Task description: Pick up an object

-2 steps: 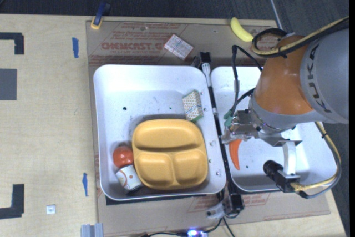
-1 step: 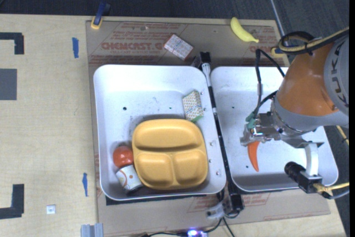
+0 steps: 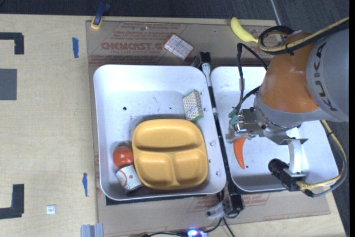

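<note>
Arm (image 3: 302, 83) reaches in from right, over the right bin (image 3: 327, 166). Left bin (image 3: 105, 119) carries a yellow divided tray (image 3: 169, 152), a red-and-white ball toy (image 3: 125, 166) touching its left edge, and a patterned packet (image 3: 192, 104) above it. Gripper (image 3: 239, 129) sits low in the right bin, just above an orange carrot-shaped piece (image 3: 239, 152). Grip state: can't tell, wrist hides it. The carrot possibly touches the tips.

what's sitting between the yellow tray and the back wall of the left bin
In the camera view, a small patterned sponge-like block lies there, just behind the yellow tray's far right corner. The rest of that stretch of the left bin is bare white floor.
</note>
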Robot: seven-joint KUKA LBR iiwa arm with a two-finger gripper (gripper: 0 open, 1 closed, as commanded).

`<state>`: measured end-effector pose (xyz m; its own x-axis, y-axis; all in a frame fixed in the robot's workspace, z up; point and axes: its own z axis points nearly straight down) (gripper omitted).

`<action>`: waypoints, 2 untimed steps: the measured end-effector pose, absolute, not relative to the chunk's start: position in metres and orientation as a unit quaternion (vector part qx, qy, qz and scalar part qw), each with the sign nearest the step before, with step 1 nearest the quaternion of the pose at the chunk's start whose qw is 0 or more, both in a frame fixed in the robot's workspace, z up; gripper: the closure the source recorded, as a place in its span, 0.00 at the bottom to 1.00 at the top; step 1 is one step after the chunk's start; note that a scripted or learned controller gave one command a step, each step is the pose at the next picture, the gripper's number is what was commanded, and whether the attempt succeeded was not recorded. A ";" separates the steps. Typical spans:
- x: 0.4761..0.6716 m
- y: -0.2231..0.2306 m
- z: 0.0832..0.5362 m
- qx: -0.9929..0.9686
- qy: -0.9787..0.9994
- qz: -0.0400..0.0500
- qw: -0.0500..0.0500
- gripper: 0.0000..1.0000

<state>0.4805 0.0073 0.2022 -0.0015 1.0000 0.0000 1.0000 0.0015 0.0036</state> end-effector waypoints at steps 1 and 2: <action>0.479 0.017 0.184 0.707 0.707 -0.001 -0.001 1.00; 0.480 0.017 0.195 0.707 0.708 0.000 0.000 1.00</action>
